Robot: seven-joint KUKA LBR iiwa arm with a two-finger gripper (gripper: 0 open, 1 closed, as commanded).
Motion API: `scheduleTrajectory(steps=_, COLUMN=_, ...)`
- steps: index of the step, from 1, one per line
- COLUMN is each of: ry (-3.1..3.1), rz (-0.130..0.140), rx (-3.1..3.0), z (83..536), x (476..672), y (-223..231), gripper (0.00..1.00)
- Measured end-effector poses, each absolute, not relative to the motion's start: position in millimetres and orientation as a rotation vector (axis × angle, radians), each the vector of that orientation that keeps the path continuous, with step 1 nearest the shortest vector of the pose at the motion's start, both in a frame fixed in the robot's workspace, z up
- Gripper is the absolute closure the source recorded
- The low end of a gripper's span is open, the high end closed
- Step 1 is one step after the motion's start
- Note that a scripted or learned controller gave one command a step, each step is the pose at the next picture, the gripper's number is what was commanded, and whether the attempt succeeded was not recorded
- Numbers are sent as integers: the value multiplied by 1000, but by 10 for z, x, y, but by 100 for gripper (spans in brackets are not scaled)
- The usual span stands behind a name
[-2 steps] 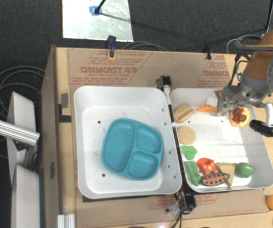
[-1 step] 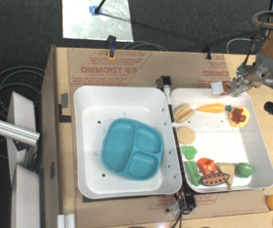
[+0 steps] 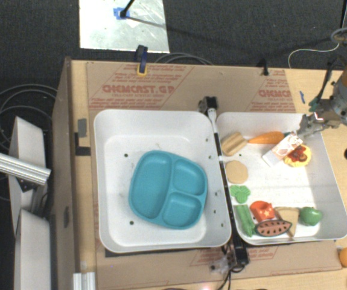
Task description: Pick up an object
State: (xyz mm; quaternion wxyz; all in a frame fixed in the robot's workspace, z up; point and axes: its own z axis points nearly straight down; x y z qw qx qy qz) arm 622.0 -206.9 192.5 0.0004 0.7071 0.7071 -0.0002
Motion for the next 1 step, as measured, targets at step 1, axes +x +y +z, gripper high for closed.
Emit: scheduleTrajectory(steps=1, ry=2223, rz=4, rx=2211, z=2033, x=6250, y=-2069, gripper=100)
